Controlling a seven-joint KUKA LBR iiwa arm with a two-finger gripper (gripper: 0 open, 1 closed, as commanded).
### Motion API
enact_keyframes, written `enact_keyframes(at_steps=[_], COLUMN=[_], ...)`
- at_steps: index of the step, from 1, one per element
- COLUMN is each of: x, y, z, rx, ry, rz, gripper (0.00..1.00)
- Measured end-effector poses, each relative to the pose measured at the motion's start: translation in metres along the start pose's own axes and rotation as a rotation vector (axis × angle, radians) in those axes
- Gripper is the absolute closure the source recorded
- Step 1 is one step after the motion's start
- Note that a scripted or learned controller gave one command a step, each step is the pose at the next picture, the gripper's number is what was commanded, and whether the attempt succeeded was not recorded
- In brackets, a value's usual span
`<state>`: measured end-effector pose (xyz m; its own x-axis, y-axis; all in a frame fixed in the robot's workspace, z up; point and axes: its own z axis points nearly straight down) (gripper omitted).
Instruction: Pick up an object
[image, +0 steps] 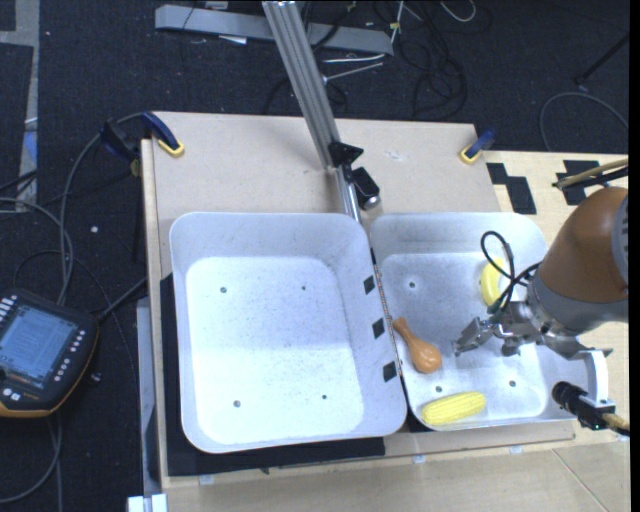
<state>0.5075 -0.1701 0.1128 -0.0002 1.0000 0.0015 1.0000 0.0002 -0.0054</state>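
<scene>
Hand (468, 341) hovers low in right bin (440, 250), finger state indiscernible, between spoon (418, 346) and corn (454, 406); nothing visibly gripped.

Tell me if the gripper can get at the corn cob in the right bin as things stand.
Probably yes. The corn cob lies by the near wall of the right bin, nothing on top of it, and the gripper hangs just above and behind it.

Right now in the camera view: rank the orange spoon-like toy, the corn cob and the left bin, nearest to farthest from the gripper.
From the gripper, in the right bin:
1. Orange spoon-like toy, just to its left near the divider.
2. Corn cob, below it by the bin's front wall; slightly farther than the toy, though fairly close.
3. Left bin, clearly farthest, beyond the divider.
</scene>
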Motion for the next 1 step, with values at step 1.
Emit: enact_keyframes(at_steps=[1], x=[0.0002], y=[-0.0001], z=[0.0179], rx=[-0.004], ry=[-0.001], rz=[0.0], gripper=[0.0])
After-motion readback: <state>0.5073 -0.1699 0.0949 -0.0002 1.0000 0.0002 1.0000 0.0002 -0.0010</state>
